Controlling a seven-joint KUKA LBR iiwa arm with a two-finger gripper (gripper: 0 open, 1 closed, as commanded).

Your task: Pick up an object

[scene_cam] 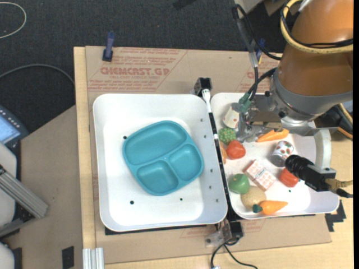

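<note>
Two carrots (273,135) (270,207), one blue divided plate (162,157), two white bins (106,150) (322,203).

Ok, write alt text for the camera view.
The arm's end effector hangs low over the right bin, above toy food: a carrot, broccoli and a tomato. The left bin holds a teal divided plate.

Bright, even overhead light; the two shallow white plastic bins (106,167) nearly wash out. Soft shadows. Upper right, the orange arm band (322,21) looks slightly blurred.
</note>
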